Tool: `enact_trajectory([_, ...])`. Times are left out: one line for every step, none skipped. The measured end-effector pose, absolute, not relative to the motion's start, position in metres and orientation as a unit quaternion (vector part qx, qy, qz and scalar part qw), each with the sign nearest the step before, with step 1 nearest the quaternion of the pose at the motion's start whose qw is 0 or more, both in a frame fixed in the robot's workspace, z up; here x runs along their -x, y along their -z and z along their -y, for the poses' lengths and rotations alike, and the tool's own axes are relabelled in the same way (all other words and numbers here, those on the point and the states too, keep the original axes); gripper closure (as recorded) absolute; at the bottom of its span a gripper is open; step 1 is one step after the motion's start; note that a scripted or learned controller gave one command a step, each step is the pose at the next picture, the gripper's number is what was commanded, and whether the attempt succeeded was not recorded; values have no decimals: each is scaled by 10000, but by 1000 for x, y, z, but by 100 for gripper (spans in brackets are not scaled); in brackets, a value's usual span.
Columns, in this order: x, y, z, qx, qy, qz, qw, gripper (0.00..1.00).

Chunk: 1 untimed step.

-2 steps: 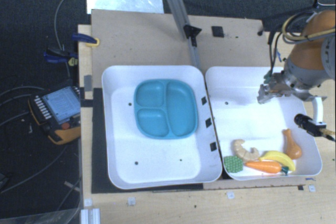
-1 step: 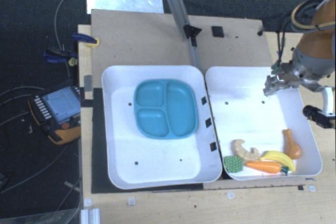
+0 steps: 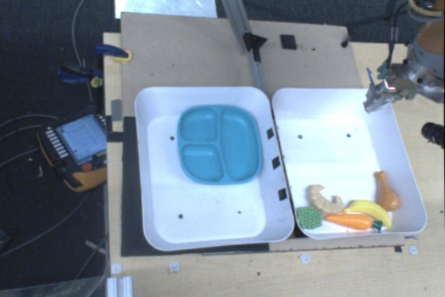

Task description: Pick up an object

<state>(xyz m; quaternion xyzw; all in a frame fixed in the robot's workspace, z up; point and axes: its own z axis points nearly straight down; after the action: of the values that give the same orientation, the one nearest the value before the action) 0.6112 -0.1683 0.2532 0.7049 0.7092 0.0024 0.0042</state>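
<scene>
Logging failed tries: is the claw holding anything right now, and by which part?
Nothing is held. The claw hangs at the right bin's far edge, away from the toys.

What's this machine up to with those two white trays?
A robot arm reaches in from the right, its tool hanging over the far right edge of the right bin. The toy food, including a banana and carrot, lies untouched in that bin's near corner. The left bin bears a blue divided plate.

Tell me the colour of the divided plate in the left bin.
Light blue; the plate shows clearly in the camera view.
</scene>
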Motion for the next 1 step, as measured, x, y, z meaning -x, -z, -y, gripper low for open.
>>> enact_trajectory([-625,-260,114,-7031,-22,-7110,12,100])
